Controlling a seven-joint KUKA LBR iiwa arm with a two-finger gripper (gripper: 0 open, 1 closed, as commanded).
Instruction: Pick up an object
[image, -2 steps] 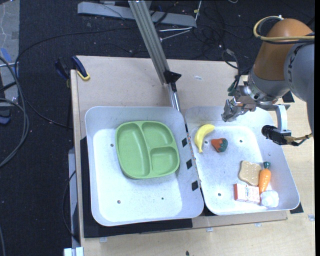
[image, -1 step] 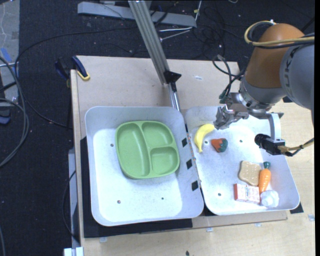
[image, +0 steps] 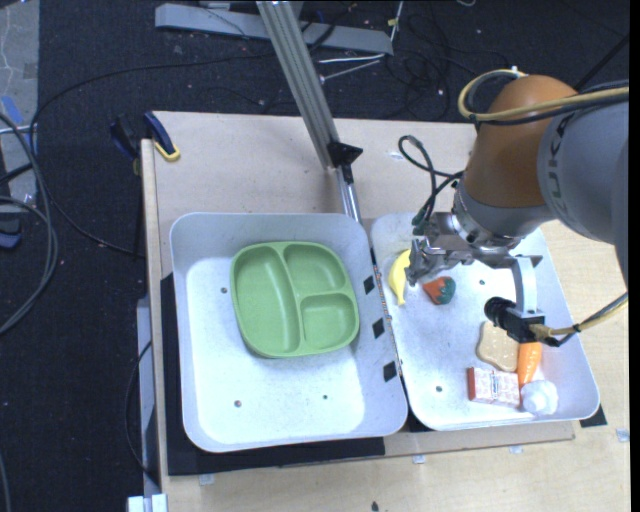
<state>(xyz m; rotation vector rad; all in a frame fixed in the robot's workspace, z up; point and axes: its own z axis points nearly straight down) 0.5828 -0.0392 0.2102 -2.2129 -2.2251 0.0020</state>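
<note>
A: What are we seeing on the bench?

B: We are looking down on two shallow white bins sitting side by side. The left white bin (image: 200, 400) is holding a green plastic plate with three compartments (image: 296, 299), lying flat toward its upper middle.

A: And the arm?

B: The grey arm with the orange band (image: 520, 150) is reaching in from the right, and its dark two-finger gripper (image: 432, 262) is hanging over the upper left part of the right white bin (image: 440, 350).

A: Is it holding anything?

B: We cannot tell; its tip is too dark and cluttered for us to judge, and we are seeing nothing clearly held in it.

A: Where are the objects it could pick?

B: All are lying in the right bin. A small yellow banana-shaped toy (image: 399, 276) is lying at the bin's left edge, just beside the gripper. A small round red and green piece (image: 438, 290) is sitting right under the gripper's tip. Farther down on the right we are seeing a tan bread-slice shape (image: 495, 347), an orange carrot-shaped toy (image: 529, 362), a red and white flat packet (image: 493, 386) and a small white rounded object (image: 539, 399), all clustered close together.
</note>
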